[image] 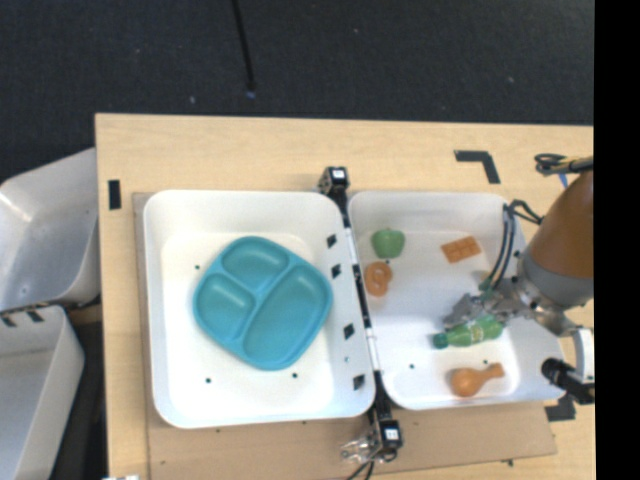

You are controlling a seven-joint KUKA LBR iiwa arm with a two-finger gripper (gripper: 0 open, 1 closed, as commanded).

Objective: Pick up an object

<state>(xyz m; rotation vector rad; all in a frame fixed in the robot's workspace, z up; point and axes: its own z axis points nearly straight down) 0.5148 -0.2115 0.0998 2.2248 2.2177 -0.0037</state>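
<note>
Sitting low in the right bin (430, 206), toward its front half, is a green bottle-ish thing (468, 335), lying on its side, and that looks like the pick here. The hand (478, 308) is right on top of it, coming in from the desk's right edge with the orange-banded wrist (570, 238) above. Honestly I can't tell how wide the fingers are or whether they've got anything, it's all a grey blur over the bottle's upper side. So no claiming a grasp yet.

My guess on why it's going there: the bottle lies out in the open middle of the bin floor, apart from the walls, so there's room to come straight down on it. The other stuff is more scattered toward the edges.

Counting the right bin, five things total:
- one green bottle
- one green apple-looking lump (388, 241) near the back left corner
- one orange round piece (377, 278) just in front of that, close to the left wall
- one flat orange square (460, 250) toward the back
- one orange pear-ish shape (474, 378) near the front wall

Left bin (170, 388) has exactly one item, a blue divided plate (262, 302) with three compartments, sitting flat around the middle. Two bins side by side on the wooden desk (250, 153), one arm, one hand.
</note>
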